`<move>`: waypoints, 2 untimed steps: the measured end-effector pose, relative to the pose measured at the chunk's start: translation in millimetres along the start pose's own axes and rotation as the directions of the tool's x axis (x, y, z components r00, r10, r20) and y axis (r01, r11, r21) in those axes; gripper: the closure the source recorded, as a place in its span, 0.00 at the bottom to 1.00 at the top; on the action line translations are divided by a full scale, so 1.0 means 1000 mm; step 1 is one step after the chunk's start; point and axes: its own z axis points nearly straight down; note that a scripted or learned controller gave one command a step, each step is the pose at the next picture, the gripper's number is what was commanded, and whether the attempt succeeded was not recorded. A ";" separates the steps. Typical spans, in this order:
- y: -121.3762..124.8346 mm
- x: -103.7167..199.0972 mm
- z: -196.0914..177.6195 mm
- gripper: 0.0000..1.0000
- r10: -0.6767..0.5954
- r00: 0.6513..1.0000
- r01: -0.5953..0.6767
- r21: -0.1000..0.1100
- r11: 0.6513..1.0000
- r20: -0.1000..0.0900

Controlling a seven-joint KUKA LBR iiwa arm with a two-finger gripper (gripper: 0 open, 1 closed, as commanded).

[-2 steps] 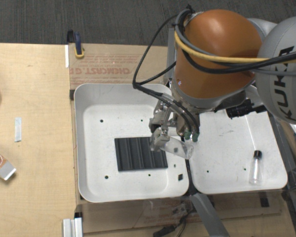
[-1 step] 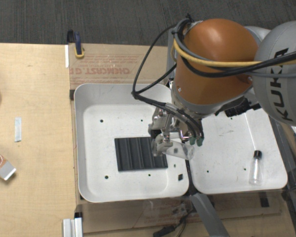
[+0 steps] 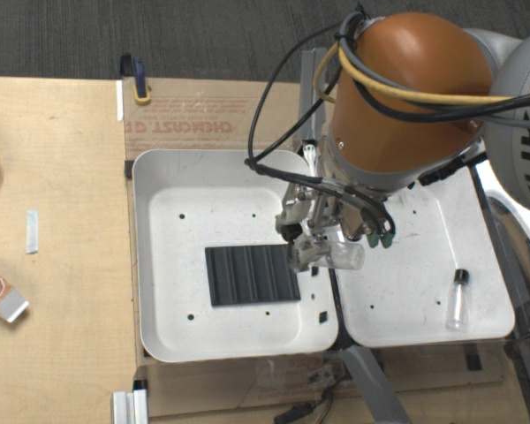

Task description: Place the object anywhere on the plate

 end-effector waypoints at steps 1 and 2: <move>0.012 -0.007 0.019 1.00 -0.079 0.997 0.079 0.000 0.997 -0.005; -0.028 -0.017 0.015 1.00 -0.338 0.941 0.338 -0.001 0.941 -0.001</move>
